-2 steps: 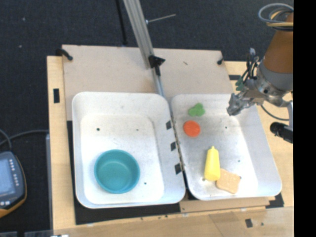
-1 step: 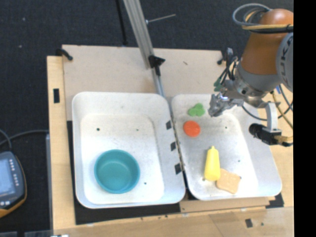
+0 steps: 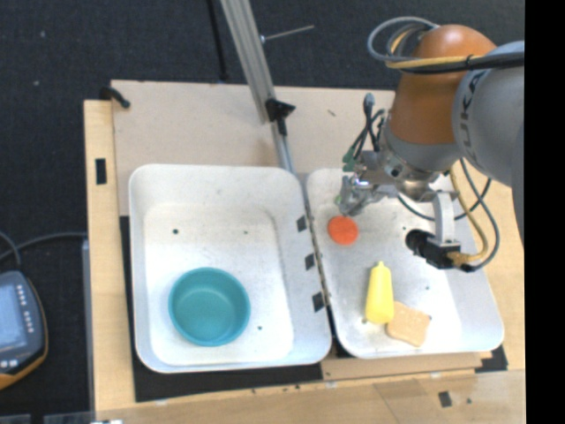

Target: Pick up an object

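Pale wooden bench [image 3: 194, 131] carries 2 shallow white plastic bins side by side, edges touching at centre. Left bin [image 3: 221, 203] holds 1 item, right bin [image 3: 463, 300] holds 3.

Grey arm with orange band [image 3: 437, 82] comes in from the right and sits over the far half of the right bin. Slanted aluminium strut [image 3: 245, 42] runs from the top edge down to the bench, just behind the seam between the bins.

Round teal plastic bowl [image 3: 209, 306]: upright, near-left part of the left bin, well apart from everything else.

Yellow rounded plastic bottle shape [image 3: 380, 294]: lying in the near half of the right bin. Flat tan square biscuit-like piece [image 3: 409, 325] touches its near-right side.

Small orange ball [image 3: 343, 230]: far-left part of the right bin, near the seam, apart from the yellow piece.

Two-finger gripper [image 3: 355, 194]: just above and behind the orange ball. Contact unclear. Open or closed: cannot tell. Nothing visibly held.
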